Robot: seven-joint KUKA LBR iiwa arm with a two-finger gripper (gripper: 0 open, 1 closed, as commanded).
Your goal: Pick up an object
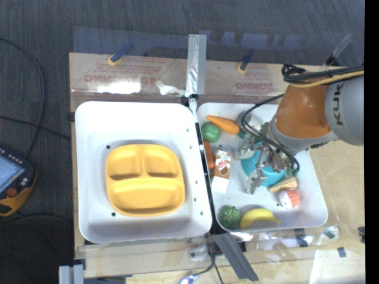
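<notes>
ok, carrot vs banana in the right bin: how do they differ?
The carrot is orange and tapered; the banana is yellow and curved. The carrot lies at the far end of the right bin, next to a green round item; the banana lies at the near end, beside a green bumpy item. The end effector is over the bin's middle, between them. Both are elongated toy foods lying flat.

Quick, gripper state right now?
Gripper: cannot be told; it is down in the right bin over a teal object.
</notes>
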